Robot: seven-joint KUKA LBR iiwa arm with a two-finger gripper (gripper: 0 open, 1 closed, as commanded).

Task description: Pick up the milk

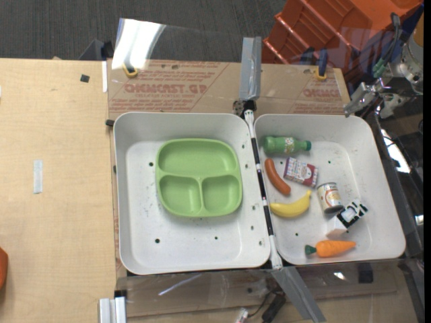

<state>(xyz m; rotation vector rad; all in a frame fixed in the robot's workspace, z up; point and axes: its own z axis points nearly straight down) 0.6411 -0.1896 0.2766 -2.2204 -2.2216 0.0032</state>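
The milk (352, 214), a small black-and-white carton, lies on its side in the right bin (384, 180) near the bin's right wall. It sits between a tin can (328, 196) and a carrot (331, 248). My gripper (364, 99) hangs at the upper right, above the far right corner of that bin. It is well away from the milk and nothing is visibly in it.
The right bin also holds a green bottle (286, 144), a sausage (277, 177), a maroon box (300, 171) and a banana (291, 207). A green divided plate (199, 177) lies in the left bin (135, 200). Orange crates (337, 19) stand behind.
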